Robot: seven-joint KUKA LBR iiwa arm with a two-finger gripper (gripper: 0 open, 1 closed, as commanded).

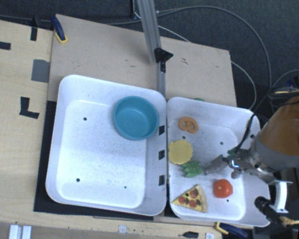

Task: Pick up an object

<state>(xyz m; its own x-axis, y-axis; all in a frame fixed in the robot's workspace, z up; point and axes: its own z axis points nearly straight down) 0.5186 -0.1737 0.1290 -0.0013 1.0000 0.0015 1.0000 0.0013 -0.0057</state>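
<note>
Gripper (216,165) in right bin (236,211), fingers' state can't tell; tomato (223,188) at its 5 o'clock, green toy (191,168) at 9.

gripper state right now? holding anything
gripper: in the right bin, between the green toy and the tomato; open or shut cannot be told.

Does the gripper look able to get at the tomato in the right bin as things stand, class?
Probably yes. The gripper sits low in the right bin, just up and left of the tomato. Nothing lies on top of the tomato; the pizza slice and green leafy piece lie apart from it.
</note>
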